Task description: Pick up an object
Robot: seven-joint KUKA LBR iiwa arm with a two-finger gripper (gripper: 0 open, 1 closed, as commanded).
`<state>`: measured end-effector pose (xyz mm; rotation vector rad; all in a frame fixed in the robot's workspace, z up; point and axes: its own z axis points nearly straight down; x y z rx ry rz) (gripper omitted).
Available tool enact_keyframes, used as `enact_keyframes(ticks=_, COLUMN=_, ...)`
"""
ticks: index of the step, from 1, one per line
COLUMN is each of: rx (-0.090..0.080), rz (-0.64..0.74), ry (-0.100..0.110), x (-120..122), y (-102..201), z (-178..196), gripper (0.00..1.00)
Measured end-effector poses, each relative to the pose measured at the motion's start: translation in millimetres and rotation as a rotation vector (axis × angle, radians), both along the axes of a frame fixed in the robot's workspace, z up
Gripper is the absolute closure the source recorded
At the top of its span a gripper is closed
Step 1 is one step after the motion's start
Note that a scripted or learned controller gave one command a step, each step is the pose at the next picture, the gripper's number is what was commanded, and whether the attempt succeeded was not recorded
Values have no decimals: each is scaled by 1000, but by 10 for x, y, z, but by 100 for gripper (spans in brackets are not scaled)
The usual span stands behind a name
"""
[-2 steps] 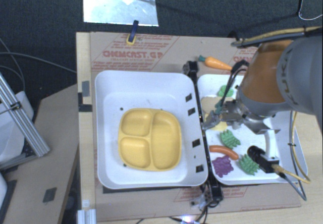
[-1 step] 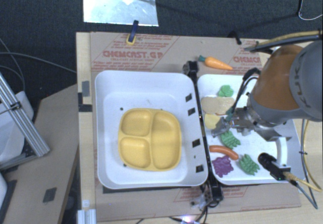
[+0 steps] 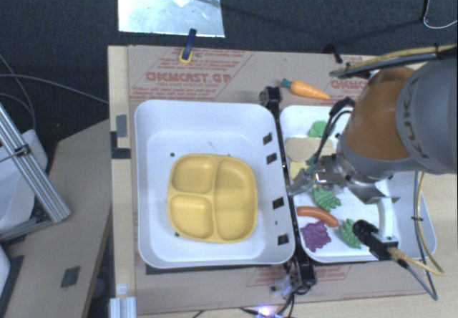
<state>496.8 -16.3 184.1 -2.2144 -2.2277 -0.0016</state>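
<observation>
My gripper (image 3: 304, 179) hangs low over the left side of the right bin (image 3: 401, 252), under the grey arm with its orange band (image 3: 376, 123). Just below and right of it lies a green leafy piece (image 3: 328, 200). Nearer the front are a red-orange sausage (image 3: 317, 215), a purple grape bunch (image 3: 315, 235) and another green piece (image 3: 349, 233). Behind the gripper sit a cream piece (image 3: 300, 146) and a green piece (image 3: 318, 128). The arm hides the bin's right half.
The left bin (image 3: 154, 130) holds a yellow divided plate (image 3: 213, 196). An orange carrot (image 3: 305, 89) lies on the cardboard behind the right bin. A black divider with clips (image 3: 280, 166) runs between the bins. A blue and yellow tool (image 3: 188, 46) lies at the bench's far edge.
</observation>
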Motion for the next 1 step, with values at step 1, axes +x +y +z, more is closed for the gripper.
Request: enact_keyframes(ticks=1, rx=-1, rz=-2, ry=0, x=1, y=-14, z=0, gripper=0)
